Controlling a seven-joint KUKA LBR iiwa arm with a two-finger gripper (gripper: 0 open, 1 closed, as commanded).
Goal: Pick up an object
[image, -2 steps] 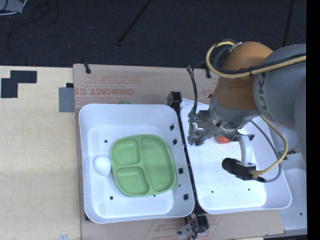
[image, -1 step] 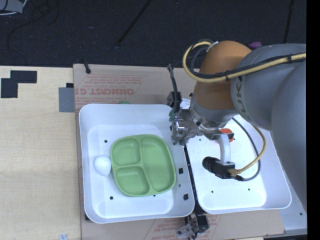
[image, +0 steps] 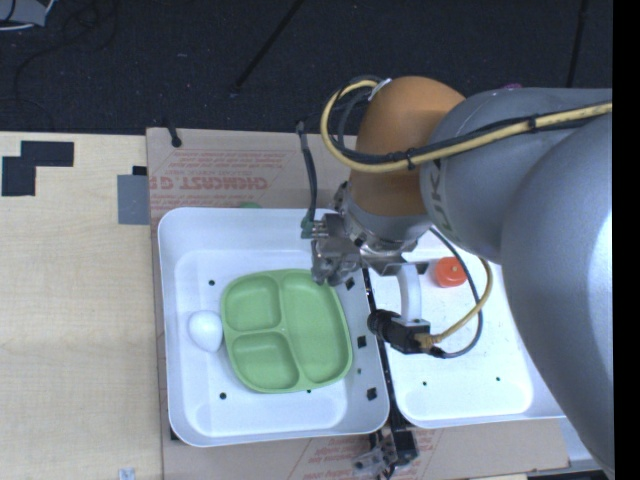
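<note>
Gripper (image: pixel 328 264) hanging over the upper right rim of the green divided plate (image: pixel 287 330); finger state not discernible from above. Plate lying flat in the left bin (image: pixel 190 243), three moulded compartments facing up, smooth matte plastic. White egg-shaped object (image: pixel 205 330) resting just beside the plate's left edge, touching or nearly so. Orange rounded object (image: pixel 449 272) sitting in the right bin (image: pixel 480 398), partly hidden behind the arm. Both bins shallow, white, glossy, standing on cardboard.
</note>
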